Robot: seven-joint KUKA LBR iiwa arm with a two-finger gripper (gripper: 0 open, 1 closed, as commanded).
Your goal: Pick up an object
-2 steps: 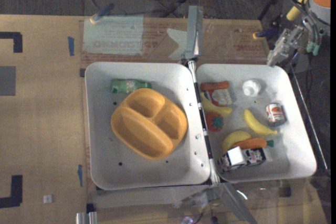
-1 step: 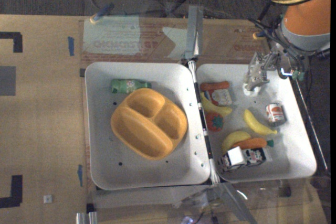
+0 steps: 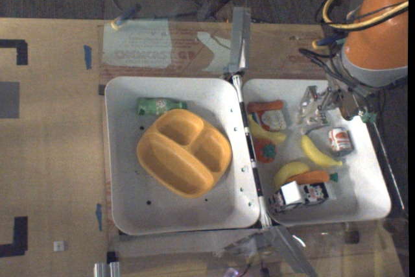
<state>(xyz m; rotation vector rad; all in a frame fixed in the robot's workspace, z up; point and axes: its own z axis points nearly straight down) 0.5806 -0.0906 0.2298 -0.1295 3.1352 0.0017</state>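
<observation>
My gripper (image 3: 316,115) hangs over the upper part of the right bin (image 3: 371,199), fingers open and nothing between them. Just below and right of it lies a small red and white can (image 3: 340,141). A yellow banana (image 3: 319,152) lies beside the can. Lower down are a second banana (image 3: 290,171), an orange carrot (image 3: 312,176) and a white toy truck (image 3: 298,194). Along the bin's left side sit a red and white packet (image 3: 269,115), a small banana (image 3: 266,133) and a red strawberry toy (image 3: 266,151).
The left bin (image 3: 123,194) holds a yellow divided plate (image 3: 184,151) and a green bottle (image 3: 161,105) lying at its top. A metal divider (image 3: 241,133) separates the bins. The arm's orange band (image 3: 382,16) looms over the right bin's upper right corner.
</observation>
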